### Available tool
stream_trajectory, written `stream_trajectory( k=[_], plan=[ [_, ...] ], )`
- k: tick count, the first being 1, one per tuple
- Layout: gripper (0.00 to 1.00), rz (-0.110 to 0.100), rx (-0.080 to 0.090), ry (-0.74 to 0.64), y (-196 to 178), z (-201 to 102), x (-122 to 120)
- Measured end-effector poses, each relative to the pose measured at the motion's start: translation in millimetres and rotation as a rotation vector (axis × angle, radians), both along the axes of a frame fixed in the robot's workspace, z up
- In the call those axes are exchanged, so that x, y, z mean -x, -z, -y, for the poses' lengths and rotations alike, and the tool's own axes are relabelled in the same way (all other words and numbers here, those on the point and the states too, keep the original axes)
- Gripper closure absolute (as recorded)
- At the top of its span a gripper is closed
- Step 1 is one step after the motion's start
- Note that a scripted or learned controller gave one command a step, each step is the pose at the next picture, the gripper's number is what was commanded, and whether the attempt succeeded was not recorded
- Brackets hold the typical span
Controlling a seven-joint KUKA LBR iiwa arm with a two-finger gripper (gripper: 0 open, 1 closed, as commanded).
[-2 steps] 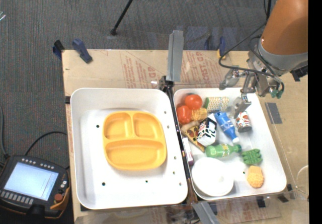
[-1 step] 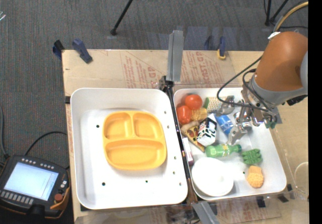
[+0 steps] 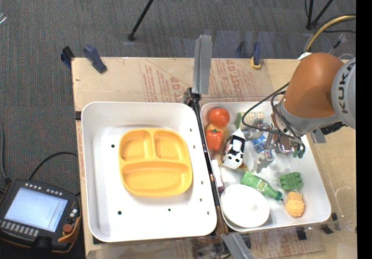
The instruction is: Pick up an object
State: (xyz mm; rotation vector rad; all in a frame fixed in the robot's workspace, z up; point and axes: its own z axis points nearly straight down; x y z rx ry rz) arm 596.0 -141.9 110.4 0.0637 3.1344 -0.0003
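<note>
Object to pick isn't fixed by the task; any item in the right bin [image 3: 321, 185] will do, and all candidates sit there, w/ the left bin [image 3: 96, 135] carrying just a yellow divided tray [image 3: 156, 160].

Near edge of the right bin: white plate [image 3: 246, 206], flat and poor for a two-finger grab. Just right of it a yellow-orange corn piece [image 3: 295, 203], w/ a green broccoli-like toy [image 3: 290, 180] just beyond. A green bottle [image 3: 261, 185] lies tilted between plate and gripper; it looks the easiest take, slim body w/ room on both sides.

Mid bin: the gripper [image 3: 264, 160] hangs low, fingers pointing down and apparently apart, nothing between them. Left of it a black-and-white cow toy [image 3: 234, 152], close enough to get nudged.

Far left corner: orange pepper [image 3: 214, 137], then red tomato [image 3: 219, 117]; round, likely to roll.

Advice: pick one isolated item, centre over it, line jaws across the narrow axis, descend straight, close only once fingers straddle it. Bin wall & neighbours are the main risk.
</note>
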Motion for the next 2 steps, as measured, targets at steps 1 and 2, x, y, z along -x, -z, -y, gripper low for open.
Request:
stream_trajectory(
  k=[1,2],
  plan=[
    [0.00,0.007,0.007,-0.012,18.2,-50.6,36.0],
    [0.00,0.001,0.001,-0.177,19.9,19.7,4.6]
  ],
)
